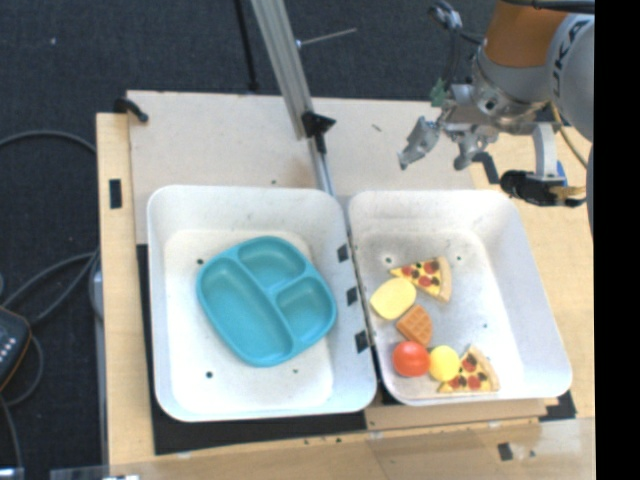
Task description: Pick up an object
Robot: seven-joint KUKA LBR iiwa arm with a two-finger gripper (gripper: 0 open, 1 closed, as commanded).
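Gripper [445,153] is seen spread open and empty above the bench, beyond the right bin [520,268]; toy foods, including a tomato [410,358], lie ungrasped. Nothing is picked yet.

A pale wooden bench top [220,138] sits over dark carpet, carrying two shallow white plastic bins side by side, the left bin [170,298] touching the right bin [535,298].

Arm [535,8] cut off by top edge.
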